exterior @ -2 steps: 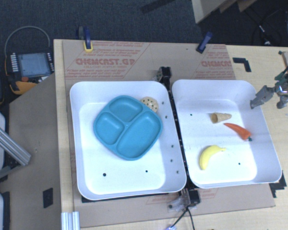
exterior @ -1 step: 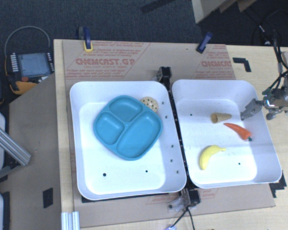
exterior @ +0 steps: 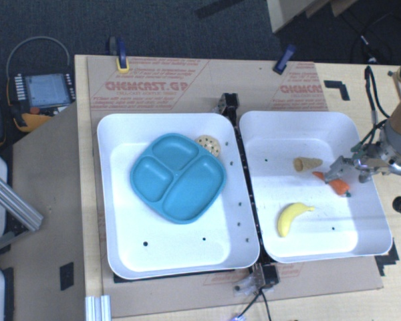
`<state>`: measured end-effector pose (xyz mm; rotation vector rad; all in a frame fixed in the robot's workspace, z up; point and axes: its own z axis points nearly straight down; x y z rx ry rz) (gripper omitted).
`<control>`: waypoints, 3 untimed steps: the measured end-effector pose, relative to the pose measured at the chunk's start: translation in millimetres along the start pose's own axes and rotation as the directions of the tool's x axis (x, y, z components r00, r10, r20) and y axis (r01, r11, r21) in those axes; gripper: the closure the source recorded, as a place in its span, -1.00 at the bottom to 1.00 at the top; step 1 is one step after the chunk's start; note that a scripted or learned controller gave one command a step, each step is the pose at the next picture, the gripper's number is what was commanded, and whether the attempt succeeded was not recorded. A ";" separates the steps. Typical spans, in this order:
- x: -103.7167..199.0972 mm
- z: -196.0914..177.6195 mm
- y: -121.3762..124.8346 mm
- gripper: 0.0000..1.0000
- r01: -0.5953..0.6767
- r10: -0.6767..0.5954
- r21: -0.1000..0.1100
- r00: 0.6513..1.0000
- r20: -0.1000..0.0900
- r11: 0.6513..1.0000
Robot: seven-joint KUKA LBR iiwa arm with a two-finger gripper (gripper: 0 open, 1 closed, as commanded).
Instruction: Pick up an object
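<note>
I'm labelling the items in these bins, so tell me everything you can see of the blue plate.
The blue plate is a light blue tray of rounded square outline, turned so its corners point diagonally. Raised ridges split it into three compartments: two smaller ones toward the upper left and one larger one at the lower right. It looks like matte plastic. It lies flat and right side up in the left bin, toward that bin's far half. A round tan cookie sits at its upper right edge, partly tucked behind it.

1. Orange carrot-like piece (exterior: 337, 183): lies aslant near the right bin's right wall.
2. Tan cone (exterior: 307, 164): lies on its side, just left of the orange piece.
3. Yellow banana (exterior: 291, 218): curved, lies near the bin's front.
</note>
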<state>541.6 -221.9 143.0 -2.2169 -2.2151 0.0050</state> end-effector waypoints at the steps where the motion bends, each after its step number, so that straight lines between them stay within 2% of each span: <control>1: 3.1 52.9 0.1 -1.00 0.003 -0.003 -0.001 1.000 -0.004 1.000; 2: 1.2 39.7 1.1 1.00 0.002 -0.002 -0.007 1.000 0.001 1.000; 3: -0.4 -5.9 8.9 1.00 0.002 -0.002 -0.014 1.000 0.007 1.000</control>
